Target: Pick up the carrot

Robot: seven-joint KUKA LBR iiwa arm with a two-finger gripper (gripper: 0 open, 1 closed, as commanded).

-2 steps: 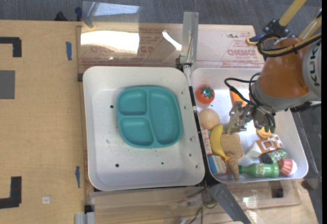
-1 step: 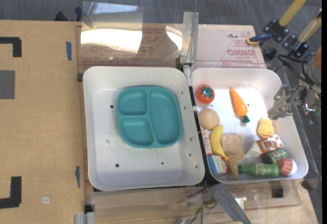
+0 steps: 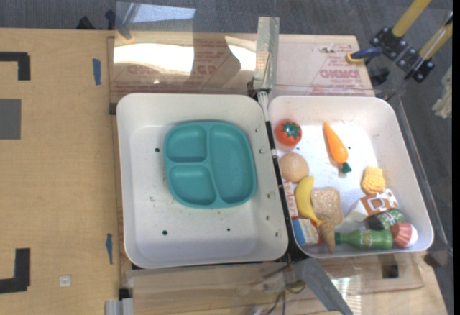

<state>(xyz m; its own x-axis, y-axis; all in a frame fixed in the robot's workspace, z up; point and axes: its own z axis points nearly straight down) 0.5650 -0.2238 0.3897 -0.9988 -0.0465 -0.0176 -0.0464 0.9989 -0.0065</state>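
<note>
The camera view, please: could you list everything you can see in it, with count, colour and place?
left bin: one, white, centre-left
divided plate: one, teal, in the left bin
right bin: one, white, beside the left bin
carrot: one, orange with green top, upper middle of the right bin, lying apart
tomato: one, red, upper left of the right bin
banana: one, yellow, left side of the right bin
bottle: one, green, lying along the right bin's front edge
cardboard sheet: one, brown, left of the bins

Two white bins [image 3: 136, 162], one teal tray [image 3: 210, 164], one carrot [image 3: 335, 144].
</note>
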